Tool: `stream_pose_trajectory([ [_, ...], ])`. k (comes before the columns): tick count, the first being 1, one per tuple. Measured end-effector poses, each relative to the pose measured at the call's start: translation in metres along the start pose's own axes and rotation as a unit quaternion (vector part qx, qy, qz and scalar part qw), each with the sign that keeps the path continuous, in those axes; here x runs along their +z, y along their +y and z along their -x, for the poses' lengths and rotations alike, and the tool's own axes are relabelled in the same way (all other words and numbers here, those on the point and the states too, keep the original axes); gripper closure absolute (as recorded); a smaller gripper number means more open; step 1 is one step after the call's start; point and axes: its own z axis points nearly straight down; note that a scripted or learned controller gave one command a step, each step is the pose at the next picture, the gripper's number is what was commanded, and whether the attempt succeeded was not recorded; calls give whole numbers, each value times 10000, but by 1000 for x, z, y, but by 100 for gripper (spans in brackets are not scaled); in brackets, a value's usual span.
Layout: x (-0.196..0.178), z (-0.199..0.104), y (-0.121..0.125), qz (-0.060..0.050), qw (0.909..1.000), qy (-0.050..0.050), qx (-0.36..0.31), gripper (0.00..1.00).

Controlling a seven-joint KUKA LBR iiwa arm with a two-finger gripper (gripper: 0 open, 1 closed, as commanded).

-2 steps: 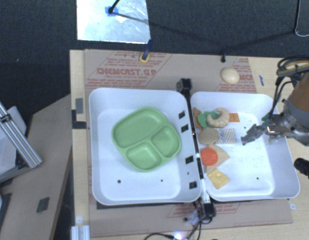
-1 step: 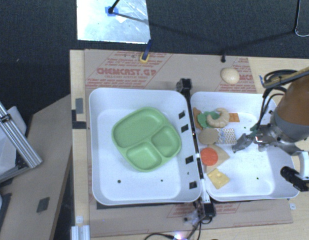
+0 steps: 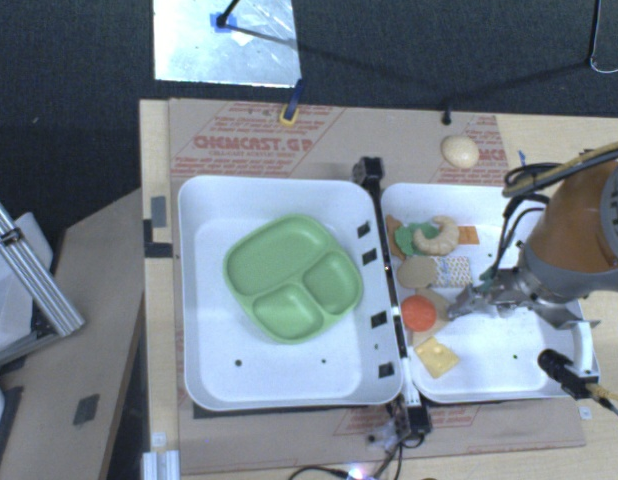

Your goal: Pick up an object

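claw [image 3: 467,302] low in right bin [image 3: 509,383] beside orange ball [image 3: 420,313], grip state unclear

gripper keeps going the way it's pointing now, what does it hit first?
The gripper points toward the view's left, low in the right bin. First in line looks like the orange-red round piece, with the tan disc just above it. Height is hard to judge, so it might pass over.

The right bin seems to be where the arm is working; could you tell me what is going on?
The arm's tool is low in the right bin, near a pile of small toy foods: an orange round piece, a yellow wedge and others. Nothing visibly sits in it. The left bin holds a green divided plate.
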Motion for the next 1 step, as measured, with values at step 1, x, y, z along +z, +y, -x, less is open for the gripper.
stream_pose_trajectory([
  [1,12,0,2,26,10000,4,-1,0],
])
